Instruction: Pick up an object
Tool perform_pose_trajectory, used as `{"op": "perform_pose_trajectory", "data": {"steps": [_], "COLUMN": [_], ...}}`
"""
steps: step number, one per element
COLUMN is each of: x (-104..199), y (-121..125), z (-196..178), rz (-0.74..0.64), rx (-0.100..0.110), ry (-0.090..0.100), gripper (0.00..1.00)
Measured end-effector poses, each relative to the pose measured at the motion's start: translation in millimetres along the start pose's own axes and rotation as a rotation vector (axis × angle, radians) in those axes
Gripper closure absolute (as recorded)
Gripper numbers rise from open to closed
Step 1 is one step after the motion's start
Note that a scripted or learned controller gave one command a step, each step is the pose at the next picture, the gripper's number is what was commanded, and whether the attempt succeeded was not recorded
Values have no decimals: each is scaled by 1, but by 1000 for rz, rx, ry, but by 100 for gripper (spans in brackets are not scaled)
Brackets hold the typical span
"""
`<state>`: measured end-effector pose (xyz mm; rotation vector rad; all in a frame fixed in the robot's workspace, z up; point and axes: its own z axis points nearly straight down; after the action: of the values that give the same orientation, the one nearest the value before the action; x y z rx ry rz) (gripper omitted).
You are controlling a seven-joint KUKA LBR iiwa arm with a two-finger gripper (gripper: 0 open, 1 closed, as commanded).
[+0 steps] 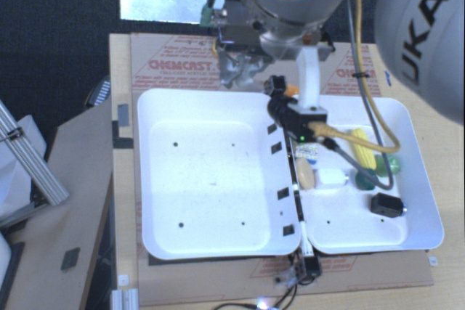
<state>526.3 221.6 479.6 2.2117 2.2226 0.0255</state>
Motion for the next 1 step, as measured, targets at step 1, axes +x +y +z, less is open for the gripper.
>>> {"op": "perform_pose_trajectory", "data": {"steps": [1], "x": [-19], "y": [65], "z": [-59], "rz": [6], "rx": [5], "ry": [-5], "gripper": [100]}}
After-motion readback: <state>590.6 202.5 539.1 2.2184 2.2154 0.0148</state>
